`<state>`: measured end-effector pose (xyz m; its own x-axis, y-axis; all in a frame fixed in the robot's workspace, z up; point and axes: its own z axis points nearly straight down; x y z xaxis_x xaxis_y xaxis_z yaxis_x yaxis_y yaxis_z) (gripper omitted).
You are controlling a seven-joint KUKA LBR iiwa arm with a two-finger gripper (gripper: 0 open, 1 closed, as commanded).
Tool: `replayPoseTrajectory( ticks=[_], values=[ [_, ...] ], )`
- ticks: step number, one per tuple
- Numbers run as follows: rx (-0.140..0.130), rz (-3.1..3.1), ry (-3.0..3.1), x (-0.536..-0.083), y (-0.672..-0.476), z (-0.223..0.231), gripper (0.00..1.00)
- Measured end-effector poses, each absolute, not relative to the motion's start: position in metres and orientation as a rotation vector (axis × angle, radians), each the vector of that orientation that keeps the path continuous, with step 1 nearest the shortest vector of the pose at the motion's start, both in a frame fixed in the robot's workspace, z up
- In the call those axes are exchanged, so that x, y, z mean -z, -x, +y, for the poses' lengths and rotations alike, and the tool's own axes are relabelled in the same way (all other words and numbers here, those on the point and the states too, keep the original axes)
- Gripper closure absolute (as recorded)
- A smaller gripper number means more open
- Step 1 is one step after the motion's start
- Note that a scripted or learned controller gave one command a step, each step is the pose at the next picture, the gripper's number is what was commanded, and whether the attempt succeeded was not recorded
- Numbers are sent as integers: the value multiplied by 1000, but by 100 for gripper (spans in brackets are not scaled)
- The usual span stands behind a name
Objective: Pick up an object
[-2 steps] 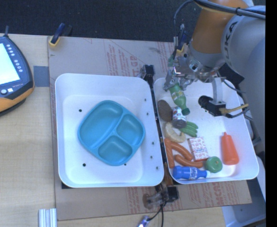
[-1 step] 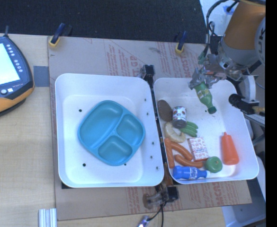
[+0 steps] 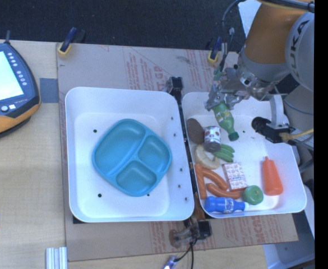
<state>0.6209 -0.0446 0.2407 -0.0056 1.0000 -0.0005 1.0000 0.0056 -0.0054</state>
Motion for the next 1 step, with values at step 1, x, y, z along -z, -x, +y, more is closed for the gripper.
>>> replayPoseTrajectory(
  ticks=[1],
  values=[
    [-6, -2225, 2217, -231, -633, -76, 100]
  ],
)
